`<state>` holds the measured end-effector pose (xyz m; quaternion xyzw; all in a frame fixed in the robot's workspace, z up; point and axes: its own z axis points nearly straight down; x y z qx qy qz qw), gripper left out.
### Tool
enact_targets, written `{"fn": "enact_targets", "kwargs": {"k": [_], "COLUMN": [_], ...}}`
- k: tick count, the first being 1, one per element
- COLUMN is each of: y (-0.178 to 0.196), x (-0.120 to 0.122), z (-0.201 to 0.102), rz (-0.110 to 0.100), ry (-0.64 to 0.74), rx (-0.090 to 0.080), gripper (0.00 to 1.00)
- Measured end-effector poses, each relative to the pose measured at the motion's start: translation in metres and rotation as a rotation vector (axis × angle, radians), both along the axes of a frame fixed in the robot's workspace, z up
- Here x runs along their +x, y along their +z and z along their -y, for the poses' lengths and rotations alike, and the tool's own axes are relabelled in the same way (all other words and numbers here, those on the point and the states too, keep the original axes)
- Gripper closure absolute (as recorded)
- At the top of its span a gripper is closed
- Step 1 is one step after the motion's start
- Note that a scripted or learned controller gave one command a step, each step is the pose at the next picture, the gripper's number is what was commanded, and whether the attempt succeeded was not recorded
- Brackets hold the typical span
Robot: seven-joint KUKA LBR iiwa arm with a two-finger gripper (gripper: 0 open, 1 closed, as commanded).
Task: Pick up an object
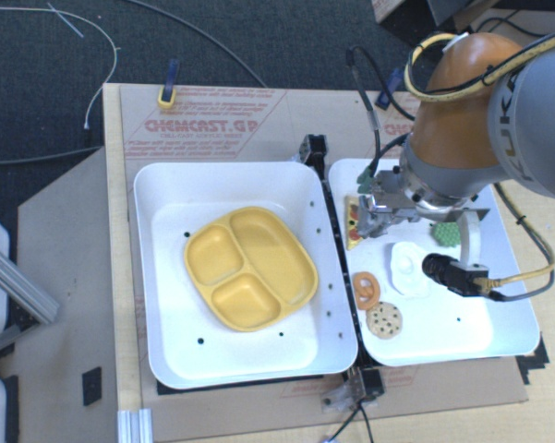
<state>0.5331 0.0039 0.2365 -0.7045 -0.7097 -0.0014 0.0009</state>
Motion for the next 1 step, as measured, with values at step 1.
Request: {"fn": "enact_targets", "kwargs": {"k": [1], "y": [-0.0088], "x": [-0.0201], "z": [-0.0556], "rz": [-0.005], "ry": [-0.001], "rx": [0.000], "gripper": [1.00]}}
